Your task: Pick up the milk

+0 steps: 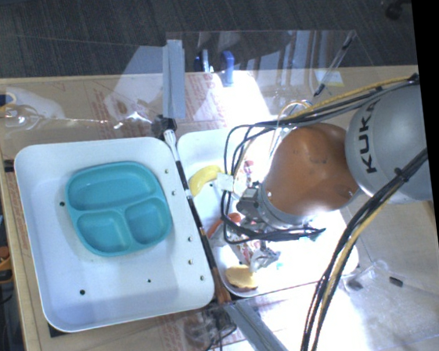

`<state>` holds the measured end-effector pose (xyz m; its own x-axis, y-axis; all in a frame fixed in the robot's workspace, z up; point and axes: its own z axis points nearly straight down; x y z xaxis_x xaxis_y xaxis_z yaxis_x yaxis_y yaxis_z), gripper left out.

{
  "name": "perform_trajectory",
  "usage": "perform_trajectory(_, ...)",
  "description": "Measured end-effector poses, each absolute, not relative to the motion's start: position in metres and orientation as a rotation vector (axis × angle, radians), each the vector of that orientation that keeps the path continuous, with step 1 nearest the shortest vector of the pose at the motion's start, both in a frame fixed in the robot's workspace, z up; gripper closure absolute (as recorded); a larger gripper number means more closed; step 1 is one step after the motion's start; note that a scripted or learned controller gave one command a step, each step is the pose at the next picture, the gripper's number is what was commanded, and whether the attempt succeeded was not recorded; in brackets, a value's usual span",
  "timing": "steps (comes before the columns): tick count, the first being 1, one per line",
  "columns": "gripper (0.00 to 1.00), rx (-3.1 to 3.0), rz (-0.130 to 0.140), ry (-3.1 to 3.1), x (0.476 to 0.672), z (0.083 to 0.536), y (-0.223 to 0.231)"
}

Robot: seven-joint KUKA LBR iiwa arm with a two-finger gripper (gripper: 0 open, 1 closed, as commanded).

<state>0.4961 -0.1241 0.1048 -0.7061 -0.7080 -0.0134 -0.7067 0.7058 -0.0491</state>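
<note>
One gripper (246, 215) hangs low over the right bin (200, 145), masked by its own wrist and cables. Whether it is open or closed cannot be told. Milk (252, 252) is not firmly identified. By judgement it is the pale printed thing just below the gripper in the view, between gripper and bun (241, 277). Its long axis is unreadable. Banana (204, 179) lies just up-left of the gripper. Judgement: the coming move needs a short shift toward the bun before descent.
</note>
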Motion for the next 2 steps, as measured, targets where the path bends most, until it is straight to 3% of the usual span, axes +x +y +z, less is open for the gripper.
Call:
perform_trajectory(1, 0.00, -1.192, -0.063, 2.872, 0.4960, 0.1048, -0.1240)
perform_trajectory(2, 0.00, -0.654, -0.024, 3.041, 0.5003, 0.1017, -0.1239)
